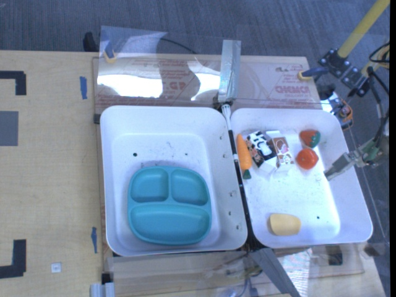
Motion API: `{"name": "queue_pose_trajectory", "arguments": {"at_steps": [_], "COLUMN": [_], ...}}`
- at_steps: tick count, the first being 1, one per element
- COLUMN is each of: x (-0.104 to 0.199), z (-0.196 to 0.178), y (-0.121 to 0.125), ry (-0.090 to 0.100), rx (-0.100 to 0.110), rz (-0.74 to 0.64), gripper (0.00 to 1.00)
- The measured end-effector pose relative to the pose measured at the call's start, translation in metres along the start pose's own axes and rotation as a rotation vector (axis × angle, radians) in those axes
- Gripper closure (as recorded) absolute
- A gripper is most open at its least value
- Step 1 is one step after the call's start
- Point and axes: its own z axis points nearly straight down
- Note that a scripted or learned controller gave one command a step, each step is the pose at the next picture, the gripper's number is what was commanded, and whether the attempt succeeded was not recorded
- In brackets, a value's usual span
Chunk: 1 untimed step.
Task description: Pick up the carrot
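The carrot [244, 153] is lying in the right bin [352, 224], pressed along that bin's left wall with its green tip pointing toward the near side, and a black-and-white carton [270, 148] is sitting just beside it, with two red-orange fruits [307, 158] lying farther toward the bin's right wall and a yellow block [284, 224] resting near its front edge. A teal divided plate [169, 204] is occupying the left bin [117, 166], on the far side of that shared wall from the carrot.
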Motion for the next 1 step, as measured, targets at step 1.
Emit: {"name": "queue_pose_trajectory", "arguments": {"at_steps": [1], "x": [0.0256], "z": [0.0359], "y": [0.0076], "ry": [0.005], "rx": [0.006], "rz": [0.112], "gripper": [0.00]}}
